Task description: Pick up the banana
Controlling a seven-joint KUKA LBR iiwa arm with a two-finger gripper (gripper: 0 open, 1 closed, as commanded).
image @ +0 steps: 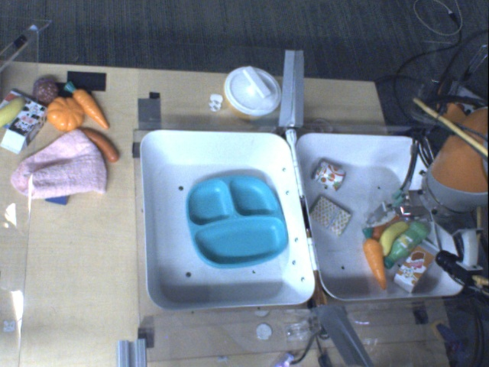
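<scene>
Right bin (359, 147), lower right corner: the banana (392, 236) sits in a tight pile, long axis running diagonal from lower left up to upper right. Packed around it: green bottle (408, 241) touching on its right, carrot (374, 261) just beside on the left, small carton (413, 269) below. Gripper (399, 202) is at the end of the arm (458, 167) coming in from the right, just above the banana's upper end, nothing seen between its tips; open or closed, cannot tell from this angle. So target lies just below-left of the tool. My read: clutter is the risk, bottle likely gets nudged or grabbed instead. Left bin (164, 228) has the blue tray (238, 220), irrelevant.
</scene>
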